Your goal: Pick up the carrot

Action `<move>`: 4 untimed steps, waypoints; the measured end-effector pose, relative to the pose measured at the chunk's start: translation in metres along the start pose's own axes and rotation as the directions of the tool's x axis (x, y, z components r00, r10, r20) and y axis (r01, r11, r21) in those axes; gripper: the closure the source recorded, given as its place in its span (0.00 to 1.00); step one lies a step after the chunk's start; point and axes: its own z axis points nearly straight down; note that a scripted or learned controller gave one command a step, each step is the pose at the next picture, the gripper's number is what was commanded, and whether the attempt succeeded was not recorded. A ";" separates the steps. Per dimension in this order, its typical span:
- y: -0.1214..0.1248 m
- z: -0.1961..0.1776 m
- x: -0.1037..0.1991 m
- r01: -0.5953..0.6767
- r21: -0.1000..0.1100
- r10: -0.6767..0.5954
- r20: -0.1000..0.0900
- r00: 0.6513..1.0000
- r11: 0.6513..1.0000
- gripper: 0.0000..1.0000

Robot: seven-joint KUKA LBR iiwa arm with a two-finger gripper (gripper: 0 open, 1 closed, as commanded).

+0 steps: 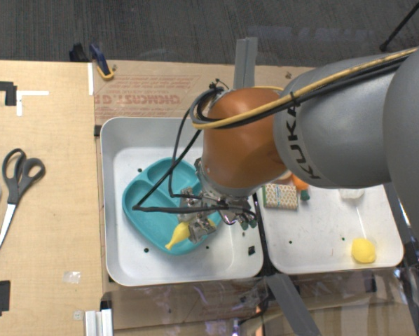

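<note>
light: bright, even, overhead | glare: soft sheen on arm | shadows: faint | focus: sharp

The two shallow white plastic bins look smooth and faintly glossy, the teal plastic divided plate shiny, the grey arm casing satin beneath its glossy orange band, and the tan wooden bench matt.

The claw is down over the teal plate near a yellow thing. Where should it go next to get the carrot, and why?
Probably lift and shift right. The claw sits over the plate by the banana, while an orange bit, likely the carrot, peeks from under the arm in the right bin, beside the box.
</note>
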 end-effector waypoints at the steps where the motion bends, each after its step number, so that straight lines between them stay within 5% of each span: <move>1: 0.037 -0.035 -0.008 -0.208 0.001 0.208 0.000 0.978 0.978 1.00; 2: 0.056 -0.034 -0.016 -0.638 0.003 0.638 0.000 0.770 0.770 1.00; 4: 0.055 -0.050 -0.017 -0.636 0.006 0.636 0.002 0.772 0.772 1.00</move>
